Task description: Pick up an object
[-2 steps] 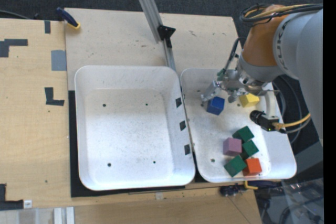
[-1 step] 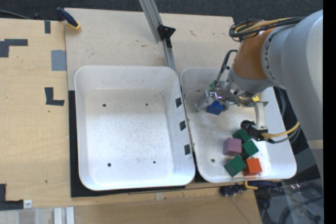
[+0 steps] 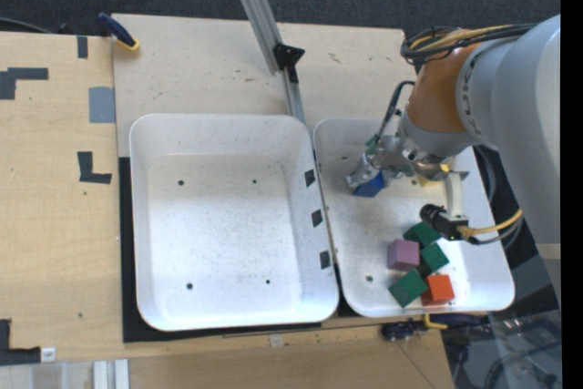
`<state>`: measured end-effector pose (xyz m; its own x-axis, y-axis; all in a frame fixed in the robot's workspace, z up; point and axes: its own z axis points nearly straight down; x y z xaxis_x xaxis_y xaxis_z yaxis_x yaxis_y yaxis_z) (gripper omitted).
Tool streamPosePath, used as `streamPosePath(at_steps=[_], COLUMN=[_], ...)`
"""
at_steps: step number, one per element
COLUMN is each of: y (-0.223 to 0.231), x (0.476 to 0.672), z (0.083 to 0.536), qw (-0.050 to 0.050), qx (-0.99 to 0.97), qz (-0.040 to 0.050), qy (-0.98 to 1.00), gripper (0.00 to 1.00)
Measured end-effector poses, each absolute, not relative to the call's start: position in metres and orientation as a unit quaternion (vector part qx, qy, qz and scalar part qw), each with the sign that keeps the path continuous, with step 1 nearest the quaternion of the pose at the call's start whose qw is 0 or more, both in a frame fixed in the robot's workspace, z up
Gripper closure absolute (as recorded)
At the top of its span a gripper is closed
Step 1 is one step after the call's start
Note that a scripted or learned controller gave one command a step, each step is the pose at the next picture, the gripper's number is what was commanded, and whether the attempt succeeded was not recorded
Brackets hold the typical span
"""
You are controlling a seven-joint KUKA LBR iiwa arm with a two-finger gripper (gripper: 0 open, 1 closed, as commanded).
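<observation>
My gripper [image 3: 368,177] hangs low over the upper left part of the right bin [image 3: 351,141], with the arm coming in from the right. A small blue block [image 3: 369,188] sits between its fingertips, and the gripper looks shut on it. At the near right of the same bin lie a purple block [image 3: 403,253], a dark green block [image 3: 423,235], a green block [image 3: 435,258], another green block [image 3: 409,289] and an orange block [image 3: 440,288], bunched close together.
The left bin [image 3: 219,127] stands beside the right one, sharing a raised middle rim. A slanted metal pole [image 3: 260,5] crosses the bench at the back. Black cables [image 3: 474,232] loop from the arm above the blocks. A blue and yellow clamp [image 3: 118,32] lies far left.
</observation>
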<state>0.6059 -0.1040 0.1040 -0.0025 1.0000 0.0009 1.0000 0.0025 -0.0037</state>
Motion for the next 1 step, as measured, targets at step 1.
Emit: streamPosePath(at_steps=[1], y=[-0.1074], x=[0.6036], z=[0.1658], qw=[-0.002], qx=[-0.707], qz=[-0.0011], qy=[-0.707], gripper=[1.00])
